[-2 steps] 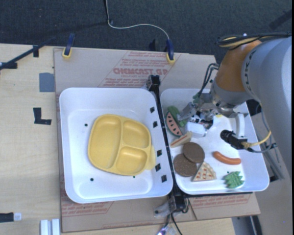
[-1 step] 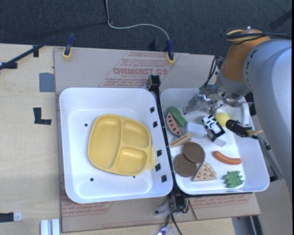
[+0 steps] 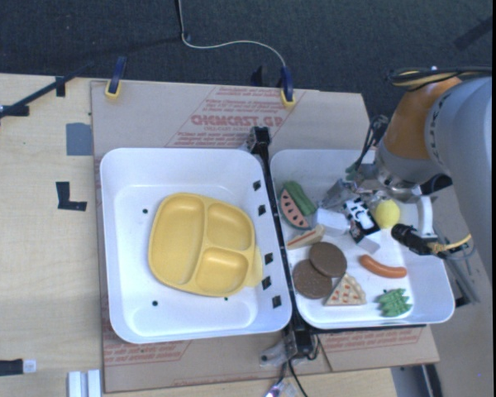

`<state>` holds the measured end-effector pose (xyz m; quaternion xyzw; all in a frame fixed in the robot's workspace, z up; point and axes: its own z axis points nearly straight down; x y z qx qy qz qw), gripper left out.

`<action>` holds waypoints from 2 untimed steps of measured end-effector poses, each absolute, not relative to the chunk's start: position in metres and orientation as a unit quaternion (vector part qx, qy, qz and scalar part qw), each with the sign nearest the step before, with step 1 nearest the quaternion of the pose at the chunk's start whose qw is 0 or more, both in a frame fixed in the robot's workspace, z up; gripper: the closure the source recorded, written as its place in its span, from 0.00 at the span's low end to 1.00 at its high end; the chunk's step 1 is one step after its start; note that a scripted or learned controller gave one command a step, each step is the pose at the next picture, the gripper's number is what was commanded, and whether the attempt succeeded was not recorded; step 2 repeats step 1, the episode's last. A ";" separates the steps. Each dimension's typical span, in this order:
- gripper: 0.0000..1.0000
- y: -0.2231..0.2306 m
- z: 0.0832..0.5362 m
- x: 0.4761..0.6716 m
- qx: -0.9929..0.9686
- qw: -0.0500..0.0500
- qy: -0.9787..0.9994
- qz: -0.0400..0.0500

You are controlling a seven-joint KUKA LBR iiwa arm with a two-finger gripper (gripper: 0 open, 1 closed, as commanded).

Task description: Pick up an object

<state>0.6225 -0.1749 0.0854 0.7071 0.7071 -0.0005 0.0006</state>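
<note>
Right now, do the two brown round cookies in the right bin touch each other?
Touching. The camera view shows the upper cookie overlapping the edge of the lower cookie, with no white of the right bin between them.

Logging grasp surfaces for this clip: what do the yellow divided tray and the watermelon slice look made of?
The yellow divided tray looks like moulded plastic with a smooth, slightly matte finish: uniform colour, rounded compartment edges. The watermelon slice appears to be a toy, probably plastic or painted wood, judging by its flat, solid red and green colours; the view is too coarse to say which.

1. The cardboard sheet (image 3: pixel 231 118) beneath the two bins carries red printing, seen upside down; it appears to read "CHICKCAST GR…", though the letters are too blurred to be sure.
</note>
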 end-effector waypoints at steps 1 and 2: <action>1.00 -0.174 0.096 0.625 0.706 0.002 0.708 0.000; 1.00 -0.174 0.096 0.625 0.706 0.002 0.708 0.000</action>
